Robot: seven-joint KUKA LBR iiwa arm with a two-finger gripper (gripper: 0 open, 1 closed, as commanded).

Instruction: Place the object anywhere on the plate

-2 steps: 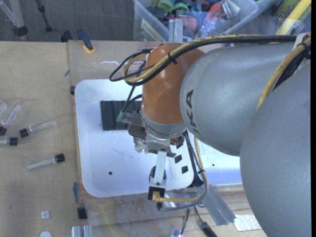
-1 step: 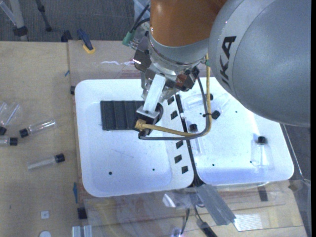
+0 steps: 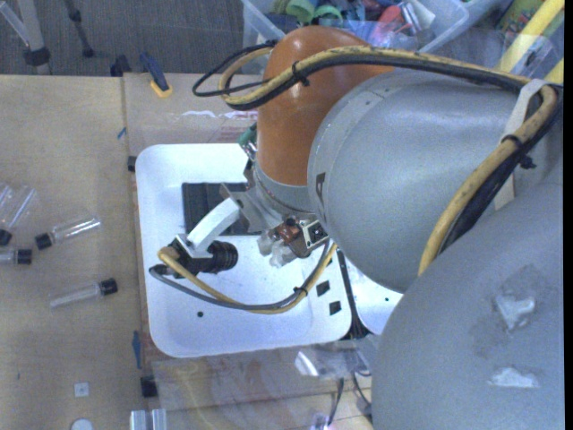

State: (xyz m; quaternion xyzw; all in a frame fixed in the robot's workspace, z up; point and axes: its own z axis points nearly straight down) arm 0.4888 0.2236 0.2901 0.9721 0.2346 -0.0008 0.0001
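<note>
The arm reaches in from the right and covers most of the view, its orange band [image 3: 304, 106] above the left white bin [image 3: 179, 330]. My gripper [image 3: 276, 245] hangs low over the middle of that bin, with a white bracket [image 3: 210, 225] and a black cylinder [image 3: 220, 258] sticking out to its left. A flat black rectangular piece [image 3: 200, 201] lies on the bin floor at the back, partly under the wrist; I cannot tell if it is the plate. A small brownish part [image 3: 286, 233] shows at the gripper, too small to identify.
A yellow and black cable [image 3: 242, 305] loops from the gripper across the bin floor. Clear tubes with black caps [image 3: 76, 229] lie on the wooden bench at left. A tub of colourful items [image 3: 358, 3] stands at the back.
</note>
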